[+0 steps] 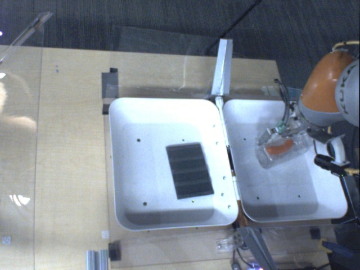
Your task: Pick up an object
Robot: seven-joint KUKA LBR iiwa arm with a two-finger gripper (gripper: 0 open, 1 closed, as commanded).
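Left bin: one dark ribbed pad, flat near centre, clear of all walls, open floor all round. Right bin: clear bag with orange contents, upper middle, apart from the rims. Gripper directly over the bag; state of jaws cannot be told. Worktop: bare wood left.

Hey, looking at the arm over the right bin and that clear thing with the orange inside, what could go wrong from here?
1. The clear packet in the right bin looks see-through and glossy, so a grip could slip or miss.
2. The gripper sits at the packet's upper edge, not its middle; lifted from there, it might tilt and drop.
3. The dark ridged pad lies flat in the left bin, a poor fallback since flat things are hard to pinch.
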